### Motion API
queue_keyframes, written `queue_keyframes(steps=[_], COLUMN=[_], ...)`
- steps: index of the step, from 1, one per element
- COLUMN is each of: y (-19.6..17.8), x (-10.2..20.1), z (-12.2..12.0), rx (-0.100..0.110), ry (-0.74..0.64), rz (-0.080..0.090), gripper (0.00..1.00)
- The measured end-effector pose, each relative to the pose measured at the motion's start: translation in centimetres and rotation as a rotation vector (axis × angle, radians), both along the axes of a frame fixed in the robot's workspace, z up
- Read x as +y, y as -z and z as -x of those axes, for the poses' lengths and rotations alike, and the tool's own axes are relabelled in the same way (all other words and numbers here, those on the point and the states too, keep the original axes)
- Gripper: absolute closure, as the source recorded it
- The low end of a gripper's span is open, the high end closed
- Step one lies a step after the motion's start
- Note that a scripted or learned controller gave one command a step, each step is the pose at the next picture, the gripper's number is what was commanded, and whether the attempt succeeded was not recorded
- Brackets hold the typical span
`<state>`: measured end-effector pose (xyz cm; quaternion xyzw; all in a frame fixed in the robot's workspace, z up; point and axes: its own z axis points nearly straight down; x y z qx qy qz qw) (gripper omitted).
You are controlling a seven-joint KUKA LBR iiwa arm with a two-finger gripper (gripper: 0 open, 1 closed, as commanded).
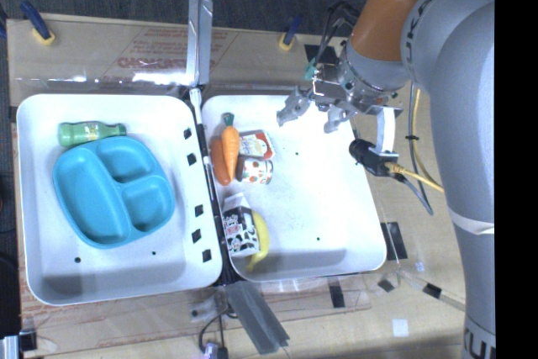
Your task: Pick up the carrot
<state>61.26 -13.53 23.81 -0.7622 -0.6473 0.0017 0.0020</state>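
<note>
Gripper (pixel 313 112) is hanging spread and holding nothing at the right bin's (pixel 357 219) one o'clock, while carrot (pixel 224 154) is lying at nine o'clock against the wall, likely crowding any approach.

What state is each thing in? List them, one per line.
carrot: lying in the right bin, leafy end up, ungrasped
pincer: open, above the bin's far edge, holding nothing
green bottle: lying on its side
blue tray: flat, compartments up
banana: lying beside the black-and-white carton
</note>
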Motion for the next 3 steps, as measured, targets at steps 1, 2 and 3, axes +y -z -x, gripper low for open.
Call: queue_keyframes(steps=[1,2,3], y=[4.4,-2.4,4.7], x=[6.3,3.3,9.3], z=[-3.9,-4.4,-4.4], rx=[-0.001,-0.004,-0.001], ry=[-0.179,-0.13,-0.236], rz=[-0.001,0.0,-0.001], gripper=[0.0,0.0,0.0])
